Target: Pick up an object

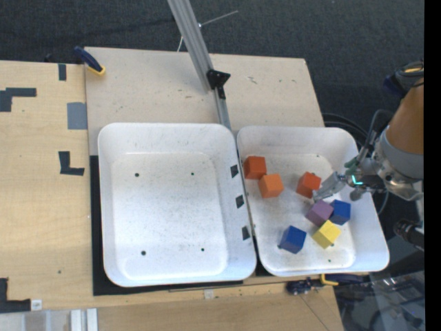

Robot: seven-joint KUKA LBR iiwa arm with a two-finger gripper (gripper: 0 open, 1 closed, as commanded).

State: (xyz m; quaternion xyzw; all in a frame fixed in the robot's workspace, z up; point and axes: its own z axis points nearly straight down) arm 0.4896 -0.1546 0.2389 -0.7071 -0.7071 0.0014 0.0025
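Camera view: the gripper [329, 187] is positioned low in the right bin [293, 138], near its right edge, just beside the purple cube [320, 212]. Whether the fingers are open cannot be told; nothing is seen held. No cube is lifted; grasping and lifting remain.

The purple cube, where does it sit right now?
In the camera view the purple cube lies in the right bin, toward its right side, with a blue cube beside it and the yellow cube just below.
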